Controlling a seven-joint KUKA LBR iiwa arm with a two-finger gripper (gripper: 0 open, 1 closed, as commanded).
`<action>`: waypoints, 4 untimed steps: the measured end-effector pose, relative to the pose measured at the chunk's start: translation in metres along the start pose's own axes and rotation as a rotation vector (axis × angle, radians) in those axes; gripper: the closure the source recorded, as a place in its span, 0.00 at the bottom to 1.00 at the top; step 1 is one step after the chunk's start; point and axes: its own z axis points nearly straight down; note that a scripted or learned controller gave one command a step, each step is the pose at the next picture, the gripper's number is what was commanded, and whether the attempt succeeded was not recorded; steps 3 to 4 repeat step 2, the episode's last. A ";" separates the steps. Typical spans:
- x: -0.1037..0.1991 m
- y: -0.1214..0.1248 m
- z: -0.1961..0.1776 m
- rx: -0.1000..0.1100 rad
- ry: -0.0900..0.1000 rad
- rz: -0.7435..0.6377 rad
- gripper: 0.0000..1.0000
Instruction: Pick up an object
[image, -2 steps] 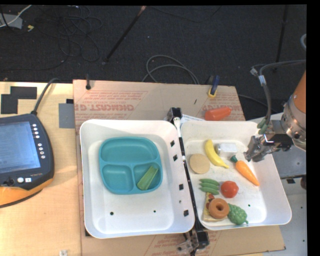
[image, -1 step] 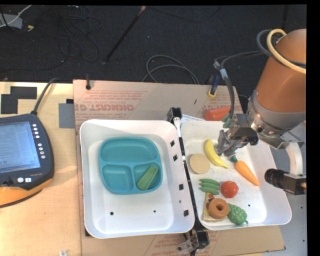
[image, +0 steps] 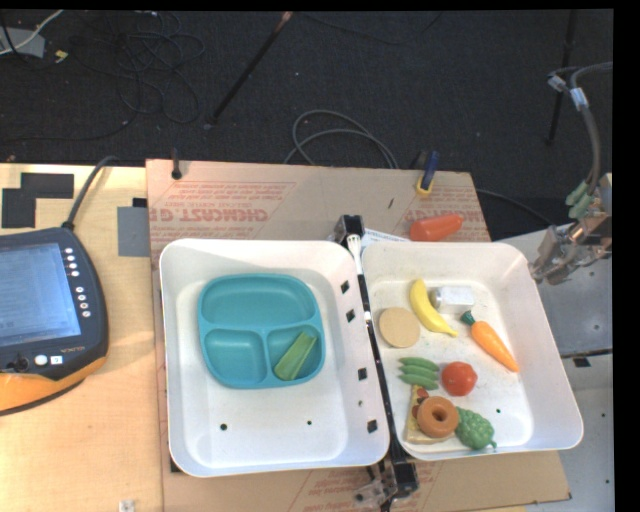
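Currently, pre-grasp stage: nothing lifted yet, by the look of it. You've got the gripper (image: 572, 250) parked off the R bin's far-right corner, outside the rim and well apart from the contents. Jaws too small and cluttered at that spot to read; can't tell how wide they stand, nor whether they have anything.

Stock, R bin (image: 545, 310):
- banana (image: 427, 306), w/ small white block (image: 455, 297) just beside it
- tan disc (image: 399, 327), L of banana
- carrot (image: 491, 342), tilted, nr R wall
- tomato (image: 459, 378), mid-bin
- green pod (image: 420, 372), touching or nearly touching tomato
- donut (image: 437, 413) on a toast slice, w/ green lumpy veg (image: 476, 430) at its R

Stock, L bin (image: 180, 380): teal divided tray (image: 260, 330), green piece (image: 296, 355) in its lower-R compartment.

Off-bin: red pepper (image: 435, 228) on cardboard behind R bin.

Next move, as I judge it: you'd need to bring the arm L over the R bin, then descend on one item. Carrot is nearest and stands clear of neighbours; donut cluster is crowded, likelier to fail.
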 end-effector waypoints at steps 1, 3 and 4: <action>0.083 -0.002 0.128 0.025 0.004 -0.013 1.00; 0.079 -0.001 0.122 0.013 0.003 -0.006 0.00; 0.079 -0.001 0.122 0.013 0.003 -0.006 0.00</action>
